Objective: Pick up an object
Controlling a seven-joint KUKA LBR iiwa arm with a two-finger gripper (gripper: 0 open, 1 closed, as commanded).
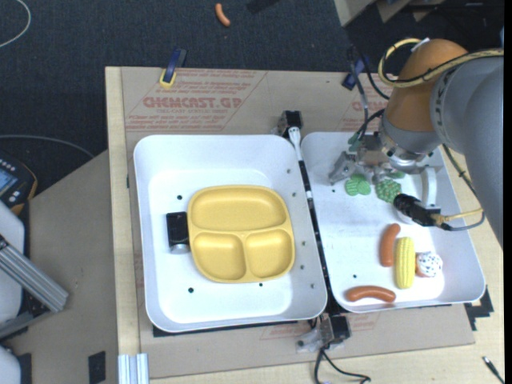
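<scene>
My gripper (362, 169) hangs low over the far end of the right bin (344, 238), below the grey arm with its orange band. Just in front of it lie two green toy vegetables: a round one (358, 187) and a leafy one (389, 190). The gripper is right above them, and whether it touches them I cannot tell. Nearer the front of the same bin lie a red-orange sausage (390, 244), a yellow corn cob (404, 262), a small white speckled piece (429, 266) and a hot dog (370, 294).
The left bin (152, 182) holds a yellow divided plate (240, 232) with a black block (177, 230) beside it. A black cable plug (412, 207) hangs from the arm over the right bin. A blue-yellow clamp (171, 68) sits at the board's far edge.
</scene>
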